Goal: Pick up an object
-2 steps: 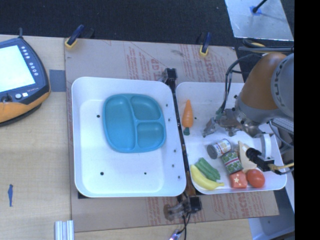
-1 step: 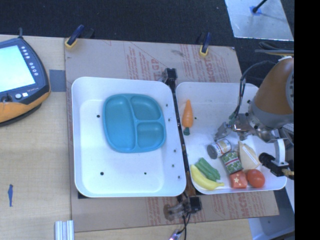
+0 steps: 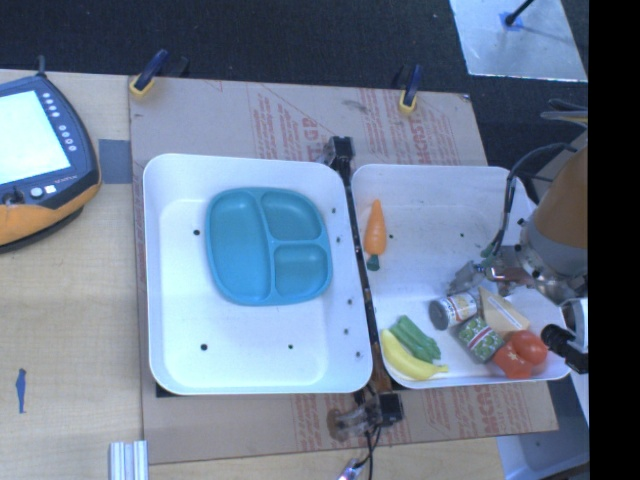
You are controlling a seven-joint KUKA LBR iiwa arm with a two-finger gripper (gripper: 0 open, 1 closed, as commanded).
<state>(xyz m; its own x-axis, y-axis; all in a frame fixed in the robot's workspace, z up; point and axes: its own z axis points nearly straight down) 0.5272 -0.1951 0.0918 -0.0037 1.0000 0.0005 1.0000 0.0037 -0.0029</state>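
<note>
Several small objects crowd the lower right of the right bin [image 3: 430,183]: a small can [image 3: 452,309] lying on its side, a pale wedge-shaped block [image 3: 501,312] just right of it, a green-labelled packet [image 3: 480,339] below them, and a red tomato [image 3: 519,354] at the bin's lower right corner. Left of these lie a green pepper [image 3: 416,337] and, touching it, a yellow banana [image 3: 408,360] along the bin's lower edge. An orange carrot [image 3: 375,230] rests apart, near the bin's upper left wall. The gripper [image 3: 482,272] sits low over the cluster, just above the can and block; whether its fingers are spread or closed cannot be made out, and nothing is visibly between them. At centre frame, the left bin [image 3: 170,268] holds a blue divided plate [image 3: 268,245]. A tablet-like pendant [image 3: 40,158] lies on the bench at upper left.
</note>
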